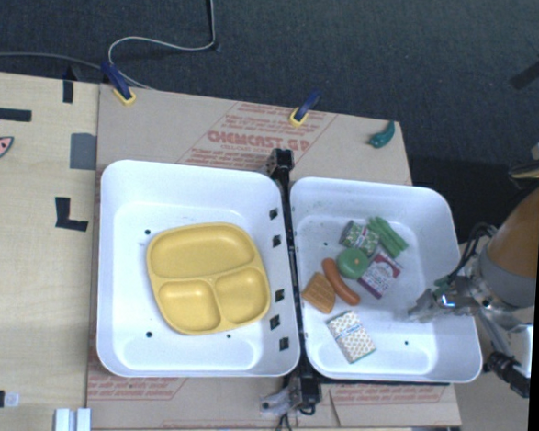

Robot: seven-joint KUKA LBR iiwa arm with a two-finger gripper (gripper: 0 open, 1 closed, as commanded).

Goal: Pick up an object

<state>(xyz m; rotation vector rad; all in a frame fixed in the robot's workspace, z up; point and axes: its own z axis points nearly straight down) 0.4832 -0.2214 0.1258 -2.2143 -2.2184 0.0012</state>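
- The gripper (426, 307) is hanging over the right side of the right white bin (435, 212); I cannot tell its state.
- The white patterned box (351, 336) is lying near the bin's near wall.
- The yellow divided plastic tray (208, 277) is lying in the left bin (125, 246).

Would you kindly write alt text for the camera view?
The gripper hovers at the right bin's right side, beside small toy foods and a white box. The left bin holds a yellow tray.

Right bin (425, 354): items cluster (358, 271) at centre-left; bare floor along the right wall. Left bin (118, 273): yellow tray (208, 277) occupies the centre.
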